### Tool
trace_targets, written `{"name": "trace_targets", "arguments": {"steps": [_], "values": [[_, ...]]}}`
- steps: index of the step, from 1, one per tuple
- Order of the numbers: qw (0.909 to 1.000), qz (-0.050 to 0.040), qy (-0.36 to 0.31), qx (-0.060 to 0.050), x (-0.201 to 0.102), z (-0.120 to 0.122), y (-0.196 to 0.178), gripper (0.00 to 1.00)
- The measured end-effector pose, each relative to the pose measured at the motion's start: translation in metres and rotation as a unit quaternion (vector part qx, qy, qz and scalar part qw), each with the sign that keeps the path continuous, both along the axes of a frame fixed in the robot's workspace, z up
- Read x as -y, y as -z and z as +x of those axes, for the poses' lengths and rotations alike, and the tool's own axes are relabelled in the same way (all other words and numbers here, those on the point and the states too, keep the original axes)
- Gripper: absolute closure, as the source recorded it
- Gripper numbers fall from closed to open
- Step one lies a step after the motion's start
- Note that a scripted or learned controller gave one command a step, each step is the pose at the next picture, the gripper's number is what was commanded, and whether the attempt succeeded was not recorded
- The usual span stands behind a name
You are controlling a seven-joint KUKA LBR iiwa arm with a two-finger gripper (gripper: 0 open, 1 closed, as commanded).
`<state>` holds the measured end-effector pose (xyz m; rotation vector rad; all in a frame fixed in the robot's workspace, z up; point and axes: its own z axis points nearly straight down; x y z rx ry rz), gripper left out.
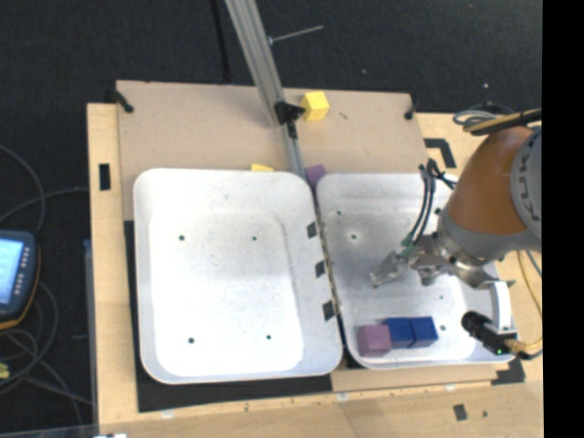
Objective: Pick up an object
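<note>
**Operator:** From the overhead camera I see the desk (182,126), a tan board, standing on dark floor with cables trailing at the left. A handheld pendant (14,276) with a lit screen lies off the desk's left edge. A metal rail (260,53) slants down from the top toward the seam between the two bins.

**Colleague:** And the bins?

**Operator:** The left bin (228,272) is bare white. The right bin (383,208) holds a purple block (373,338) and a blue block (411,331), touching each other, along its near wall. A yellow block (316,106) sits on the desk behind the bins, beside the rail.

**Colleague:** Where is the end effector?

**Operator:** The end effector (388,272) hangs over the middle of the right bin, the arm's orange band (488,185) above it to the right. I cannot tell whether it is spread or pressed together. The blue and purple blocks lie near it, toward the camera, apart from it.
</note>
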<state>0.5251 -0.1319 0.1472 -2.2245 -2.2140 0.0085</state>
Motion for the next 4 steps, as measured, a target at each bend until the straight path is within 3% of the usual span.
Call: {"name": "trace_targets", "arguments": {"steps": [1,2,3,4], "values": [[1.0,-0.001,0.001,0.005,0.083,-0.027,0.05,0.0],[1.0,-0.0016,-0.003,0.008,0.081,-0.039,-0.075,0.0],[1.0,-0.0017,-0.004,0.008,0.081,-0.039,-0.149,0.0],[1.0,0.0015,-0.001,0.0,0.069,-0.036,0.018,0.0]]}}
